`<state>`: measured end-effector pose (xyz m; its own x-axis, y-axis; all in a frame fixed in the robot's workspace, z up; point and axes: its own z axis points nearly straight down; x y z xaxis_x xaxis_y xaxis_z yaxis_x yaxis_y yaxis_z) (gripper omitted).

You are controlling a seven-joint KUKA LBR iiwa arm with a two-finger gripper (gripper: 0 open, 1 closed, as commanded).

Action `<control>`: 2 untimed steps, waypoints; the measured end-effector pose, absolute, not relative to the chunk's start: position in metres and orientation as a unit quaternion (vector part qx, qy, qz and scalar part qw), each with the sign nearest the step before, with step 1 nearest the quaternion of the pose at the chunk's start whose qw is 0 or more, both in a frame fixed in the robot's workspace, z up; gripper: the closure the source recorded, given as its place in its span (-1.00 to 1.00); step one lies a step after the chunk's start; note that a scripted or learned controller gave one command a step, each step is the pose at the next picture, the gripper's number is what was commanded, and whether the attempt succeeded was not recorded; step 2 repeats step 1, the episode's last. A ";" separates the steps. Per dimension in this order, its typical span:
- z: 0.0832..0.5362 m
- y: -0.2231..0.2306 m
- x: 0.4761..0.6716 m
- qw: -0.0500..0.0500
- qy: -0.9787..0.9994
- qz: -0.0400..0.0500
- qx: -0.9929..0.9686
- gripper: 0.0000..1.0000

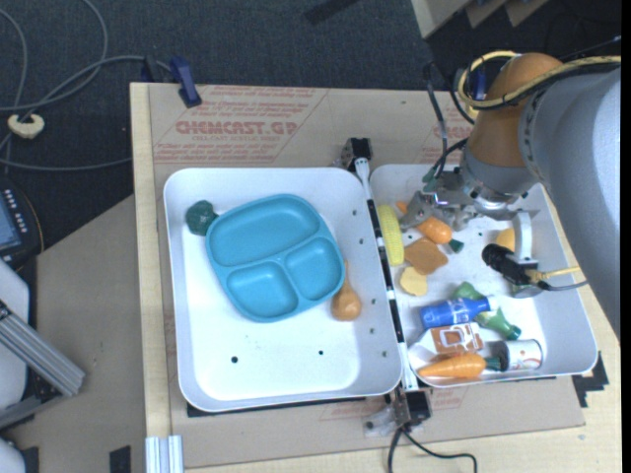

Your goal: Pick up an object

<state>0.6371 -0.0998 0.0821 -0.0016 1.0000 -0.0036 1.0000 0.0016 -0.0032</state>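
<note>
While the pincer [441,205] hangs low over the right bin [567,338], its opening cannot be told, nor any hold. Just beneath it: orange piece [435,231], brown block [426,255]. Beside, toward the left bin [266,382]: yellow corn [390,235]. Farther off: blue tube [455,312], carrot [453,368]. Beyond the divider: blue tray [274,256].

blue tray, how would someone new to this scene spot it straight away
Look at the left white bin, the one away from the arm. The blue tray lies in its upper half, a rounded dish split into three compartments. It dwarfs the dark green lump at its upper left and the orange piece at its lower right.
</note>
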 end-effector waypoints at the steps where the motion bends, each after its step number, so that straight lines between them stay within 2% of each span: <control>1: 0.095 -0.100 0.639 0.001 0.708 0.000 0.706 1.00; 2: 0.095 -0.100 0.639 0.001 0.708 0.000 0.706 1.00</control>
